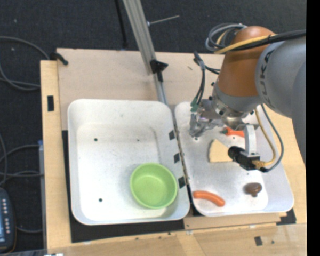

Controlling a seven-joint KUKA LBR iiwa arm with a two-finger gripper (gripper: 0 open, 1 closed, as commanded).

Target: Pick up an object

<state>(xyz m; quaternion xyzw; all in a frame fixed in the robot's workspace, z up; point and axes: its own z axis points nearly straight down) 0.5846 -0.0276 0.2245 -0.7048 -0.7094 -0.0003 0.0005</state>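
The gripper (199, 128) hangs low over the far left corner of the right bin (280, 199), close to the wall between the two bins; I cannot tell what state it is in, because the arm (240, 68) covers much of it from above. Nothing shows in its grasp. Its spot makes sense for a try at the nearest thing, a pale yellow wedge (218, 152) that lies flat on the bin floor just beside it, a bit nearer the camera. The wedge looks like a slice of cheese, with its thin tip pointing up toward the gripper and its wide side near the middle of the bin. A orange carrot (209, 197) lies near the front edge of the same bin. Its long side runs left to right, with the right end a little lower. A small brown ball (253, 188) sits to its right, apart from it. The left bin (96, 121) holds a green bowl (153, 184), upright and open to the top, in its front right corner. I think the pick is not yet done.
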